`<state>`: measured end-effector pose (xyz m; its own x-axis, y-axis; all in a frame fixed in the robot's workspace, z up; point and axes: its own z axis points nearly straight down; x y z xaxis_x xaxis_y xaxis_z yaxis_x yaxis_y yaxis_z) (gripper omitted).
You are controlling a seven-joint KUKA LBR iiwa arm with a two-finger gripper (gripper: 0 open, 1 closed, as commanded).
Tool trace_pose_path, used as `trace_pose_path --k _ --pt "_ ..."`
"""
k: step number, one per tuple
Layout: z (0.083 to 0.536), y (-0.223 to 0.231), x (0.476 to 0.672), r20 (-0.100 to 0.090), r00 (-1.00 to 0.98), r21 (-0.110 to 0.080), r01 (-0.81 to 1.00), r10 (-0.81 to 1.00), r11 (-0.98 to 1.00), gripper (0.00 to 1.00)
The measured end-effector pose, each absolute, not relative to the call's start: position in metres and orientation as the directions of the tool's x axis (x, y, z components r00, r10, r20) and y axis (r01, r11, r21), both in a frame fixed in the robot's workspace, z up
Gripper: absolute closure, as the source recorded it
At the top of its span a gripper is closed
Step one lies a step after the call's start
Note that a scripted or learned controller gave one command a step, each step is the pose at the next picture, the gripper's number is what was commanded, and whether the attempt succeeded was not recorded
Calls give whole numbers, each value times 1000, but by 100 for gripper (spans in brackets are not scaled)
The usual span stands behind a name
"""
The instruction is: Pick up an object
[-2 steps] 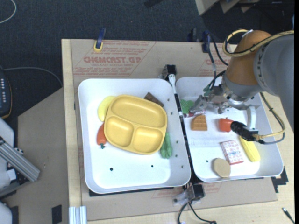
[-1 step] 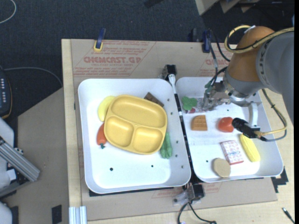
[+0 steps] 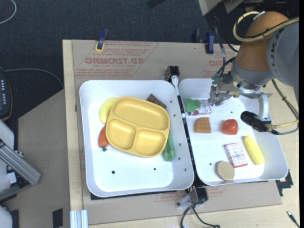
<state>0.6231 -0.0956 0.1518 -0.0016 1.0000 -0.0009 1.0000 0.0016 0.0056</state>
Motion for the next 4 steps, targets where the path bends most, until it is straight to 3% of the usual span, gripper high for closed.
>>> trace_pose_path --k 2,3,4 --pt "227 -96 625 -1 -1 6 1000 1000 1 100" --pt "218 -86 658 -2 -2 5 1000 1000 2 100" --pt "234 -73 664 0 -2 4 1000 1000 2 100"
